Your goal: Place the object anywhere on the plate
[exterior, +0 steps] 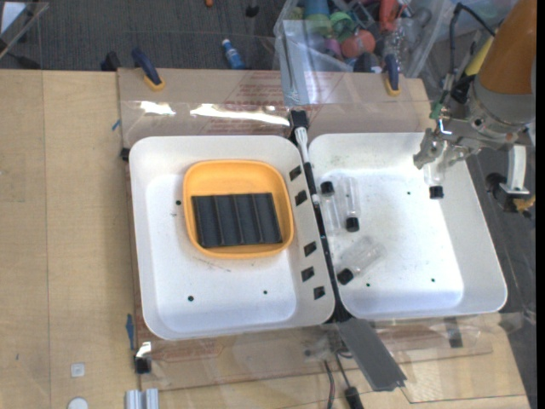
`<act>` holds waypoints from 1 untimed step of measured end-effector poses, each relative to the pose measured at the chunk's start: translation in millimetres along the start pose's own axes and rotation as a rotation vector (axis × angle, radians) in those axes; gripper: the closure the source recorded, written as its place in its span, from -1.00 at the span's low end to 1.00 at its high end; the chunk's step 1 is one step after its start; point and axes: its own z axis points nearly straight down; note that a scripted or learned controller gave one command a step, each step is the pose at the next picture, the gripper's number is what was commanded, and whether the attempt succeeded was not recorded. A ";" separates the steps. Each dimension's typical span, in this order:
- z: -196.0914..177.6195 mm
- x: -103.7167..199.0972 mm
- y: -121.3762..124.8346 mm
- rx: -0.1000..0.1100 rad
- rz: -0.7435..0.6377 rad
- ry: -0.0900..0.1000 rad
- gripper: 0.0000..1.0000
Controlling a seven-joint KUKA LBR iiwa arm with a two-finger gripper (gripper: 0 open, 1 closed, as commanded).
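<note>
- Clear plastic objects (341, 201), black-capped and hard to identify, lie in the right bin (477, 262) near the divider, loose and not held.
- Orange plate (197, 180) sits in the left bin (162, 228), carrying a black ribbed insert (236, 219).
- Tool (435, 173) hangs over the right bin's far right corner, well apart from the objects; can't tell its state.
- Arm enters from the right, wrist pointing down.
</note>
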 end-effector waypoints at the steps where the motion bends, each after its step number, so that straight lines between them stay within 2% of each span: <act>1: -94.5 -13.3 20.4 -0.003 -0.042 0.001 1.00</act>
